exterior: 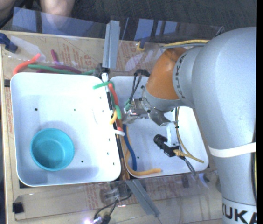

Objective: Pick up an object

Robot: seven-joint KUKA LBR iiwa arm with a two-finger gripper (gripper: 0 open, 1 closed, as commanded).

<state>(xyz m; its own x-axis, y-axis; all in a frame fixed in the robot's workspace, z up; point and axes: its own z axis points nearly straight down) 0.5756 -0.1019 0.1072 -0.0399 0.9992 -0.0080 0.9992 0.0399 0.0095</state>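
Starting at the near edge, the bench [66, 197] carries two shallow white bins side by side.

Left bin [66, 92]: a teal bowl [52, 148] stands upright, mouth up, in the near left corner. It sits close to the left wall and well apart from the gripper.

Right bin [145, 146]: an orange strip [145, 171] lies curved along the near wall. A blue strip [128, 149] runs from the near left corner along the left wall, away from the camera. The two come together at that corner, but contact between them cannot be confirmed.

Seam between the bins: a bundle of strips [115, 108], white, yellow, red and green in order from near to far, lies draped over the adjoining rims.

The gripper [132, 111] is low in the right bin at its left wall. It sits just beyond the far end of the blue strip and right beside the bundle of strips. Whether it is wide, narrow or holding anything cannot be told, since the wrist covers it from this angle.

The grey arm [224, 101] enters from the right and covers the right and far parts of the right bin. Its orange band [166, 78] sits above the far end of that bin.

Beyond the left bin, a long green strip [59, 67] lies on the bench along the far rim. A reddish strip [25, 64] lies at its left end, and a pink strip [53, 56] lies just behind it.
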